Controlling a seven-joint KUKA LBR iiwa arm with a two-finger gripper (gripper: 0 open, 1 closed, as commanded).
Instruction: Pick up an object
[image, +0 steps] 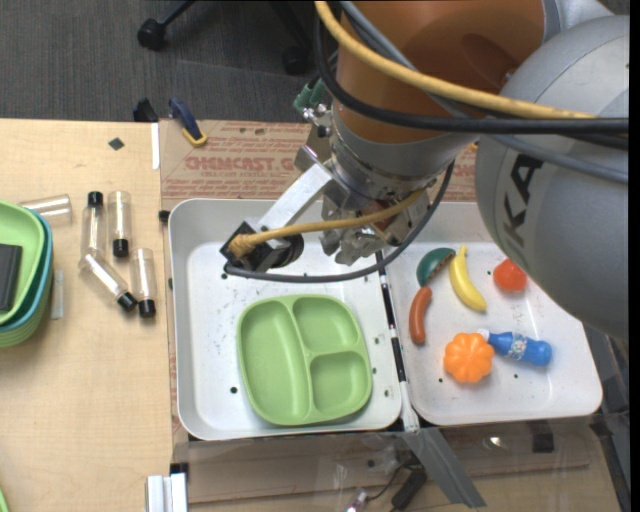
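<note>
Gripper (365, 240) hanging just above the seam between bins; grip state can't tell. Nearest pick, w/ seam as ref: red sausage (419, 313) just right of it. Prob. light, hard plastic, slick; best pinched across its narrow middle. Green tray (304, 357) left of seam.

Red print runs across the brown cardboard sheet (250, 150) lying behind the left bin, and it reads "CHEMCAST", with more letters after it that the arm's wrist covers. Over on the right, the big grey arm link (560, 190) carries large dark letters; a "K" is clear and the start of the next letter, likely an "A", is cut off. The small blue bottle (520, 348) has a label, too small to read.
</note>
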